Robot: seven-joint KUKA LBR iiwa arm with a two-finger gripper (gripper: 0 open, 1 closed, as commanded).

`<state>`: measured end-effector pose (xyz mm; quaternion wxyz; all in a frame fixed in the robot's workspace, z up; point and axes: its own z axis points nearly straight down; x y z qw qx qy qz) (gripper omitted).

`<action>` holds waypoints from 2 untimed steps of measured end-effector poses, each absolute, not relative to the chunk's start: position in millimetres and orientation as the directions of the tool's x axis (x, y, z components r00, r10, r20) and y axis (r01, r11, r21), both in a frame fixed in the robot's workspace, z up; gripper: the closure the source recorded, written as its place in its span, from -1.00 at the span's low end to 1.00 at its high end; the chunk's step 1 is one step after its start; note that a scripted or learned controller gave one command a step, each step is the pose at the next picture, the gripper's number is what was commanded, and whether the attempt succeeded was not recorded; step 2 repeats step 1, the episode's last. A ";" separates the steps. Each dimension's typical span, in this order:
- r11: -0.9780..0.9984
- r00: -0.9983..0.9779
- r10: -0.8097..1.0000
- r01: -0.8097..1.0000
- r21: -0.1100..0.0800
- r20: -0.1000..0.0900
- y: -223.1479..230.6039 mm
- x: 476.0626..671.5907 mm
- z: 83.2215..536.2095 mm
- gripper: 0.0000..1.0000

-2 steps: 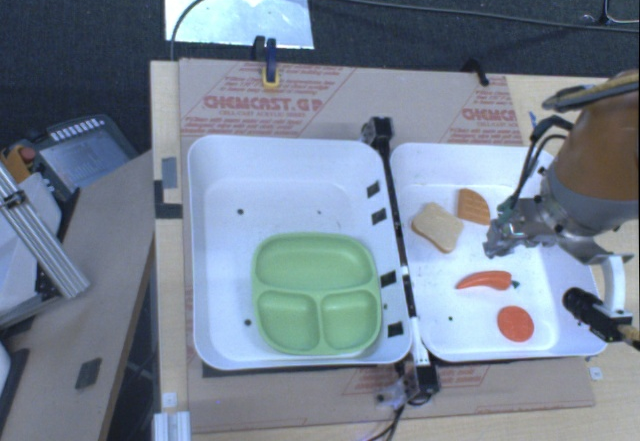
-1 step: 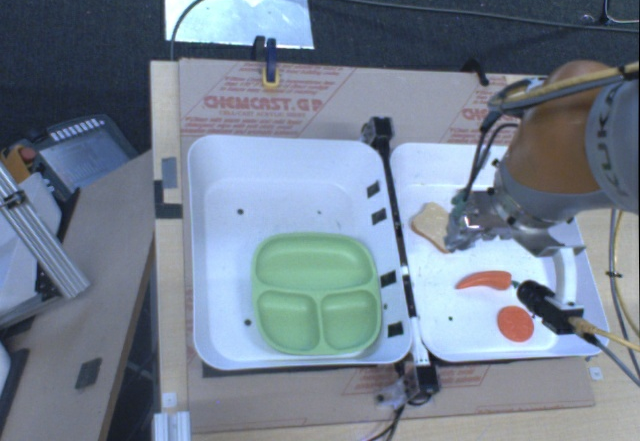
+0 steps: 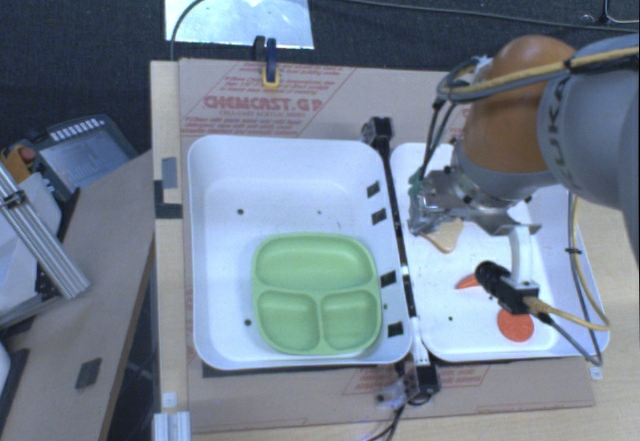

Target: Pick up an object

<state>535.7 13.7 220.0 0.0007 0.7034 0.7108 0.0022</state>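
Note:
My gripper [image 3: 424, 217] hangs low over the left part of the right bin [image 3: 560, 349], close to the divider between the bins. A tan wedge-shaped piece [image 3: 444, 236] lies right beside and below the gripper's tip, partly hidden by it; I cannot tell whether it is touched. Toward the front of the same bin lie a small orange piece [image 3: 467, 281] and a red-orange disc [image 3: 516, 327]. The arm's bulky orange-and-grey wrist [image 3: 520, 119] covers the back of this bin.
The left bin [image 3: 215, 169] holds a green divided plate [image 3: 316, 291] in its front half. Black clips [image 3: 378, 191] run along the seam between the bins. A yellow cable [image 3: 580, 324] loops over the right bin's front right corner.

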 end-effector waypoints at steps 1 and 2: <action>0.010 -0.010 1.000 1.000 0.004 0.002 68.1 557.0 231.3 1.00; 0.010 -0.010 1.000 1.000 0.004 0.002 68.1 557.0 231.3 1.00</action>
